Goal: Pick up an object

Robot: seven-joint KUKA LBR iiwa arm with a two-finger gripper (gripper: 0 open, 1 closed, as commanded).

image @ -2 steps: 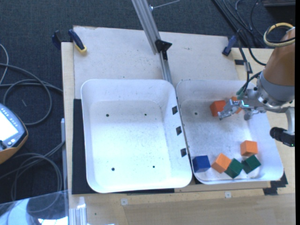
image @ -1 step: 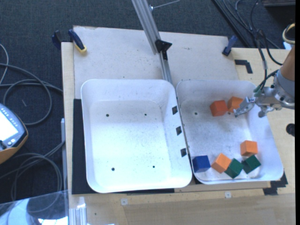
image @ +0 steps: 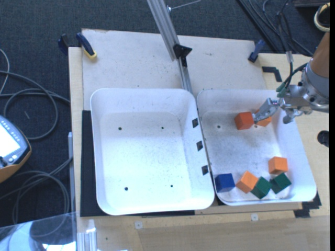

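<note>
Tool (image: 263, 116) is low in the right bin (image: 293, 140), at an orange block (image: 244, 121) that sits just left of the tip, touching or nearly so. A second orange bit (image: 264, 122) shows right under the tip. Can't tell whether the tool is apart or clamped. Looks like the grasp step, no lift visible. Next move: confirm a block is actually between the tips, then raise straight up. Other blocks (image: 256, 182) are clustered well below the tool, near the front wall.
</note>
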